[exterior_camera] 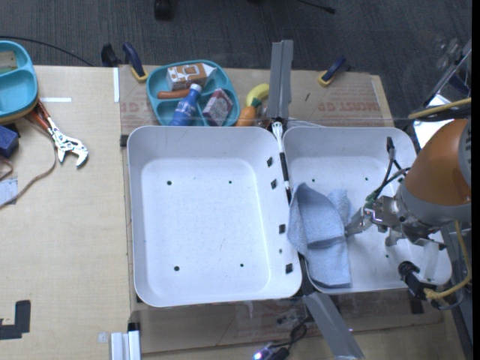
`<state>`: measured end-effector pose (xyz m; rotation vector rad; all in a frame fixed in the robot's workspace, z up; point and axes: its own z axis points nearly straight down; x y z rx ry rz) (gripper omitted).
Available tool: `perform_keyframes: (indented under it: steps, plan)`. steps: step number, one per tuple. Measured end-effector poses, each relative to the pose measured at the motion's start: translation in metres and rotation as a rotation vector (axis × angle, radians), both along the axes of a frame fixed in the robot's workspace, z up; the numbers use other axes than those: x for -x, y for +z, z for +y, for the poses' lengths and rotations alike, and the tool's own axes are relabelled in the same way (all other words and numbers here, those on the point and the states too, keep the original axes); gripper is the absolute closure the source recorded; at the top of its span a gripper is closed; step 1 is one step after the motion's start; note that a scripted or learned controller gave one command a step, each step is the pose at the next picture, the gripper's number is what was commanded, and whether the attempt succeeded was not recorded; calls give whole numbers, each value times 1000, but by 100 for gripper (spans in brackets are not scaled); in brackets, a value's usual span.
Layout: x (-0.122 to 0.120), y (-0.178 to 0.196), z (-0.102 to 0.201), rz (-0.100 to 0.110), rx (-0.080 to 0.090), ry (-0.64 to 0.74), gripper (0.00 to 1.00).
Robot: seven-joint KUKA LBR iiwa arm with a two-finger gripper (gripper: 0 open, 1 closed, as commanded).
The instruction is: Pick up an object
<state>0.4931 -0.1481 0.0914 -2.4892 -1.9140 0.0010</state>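
Crumpled grey-blue cloth (pixel 322 235) lies in the right white bin (pixel 352 145), against its left wall.
The end effector (pixel 358 222) touches the cloth's right edge; whether it is apart or together I cannot tell, so a thin pinch may slip.

The counter (pixel 60 261) is pale wood with a brown cardboard sheet (pixel 352 100) at its far right. Two shallow white bins sit side by side on it: the left bin (pixel 202 216) and the right bin (pixel 375 163), their rims touching. Behind them rests a teal divided tray (pixel 157 88). At the far left lie a wrench (pixel 67 147) and another teal tray (pixel 15 81).
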Motion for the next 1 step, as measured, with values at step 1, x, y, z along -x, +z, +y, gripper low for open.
perform_keyframes:
  steps: [1]
  plan:
    - [-53, 57, -55, 0, 3, -235, 0]
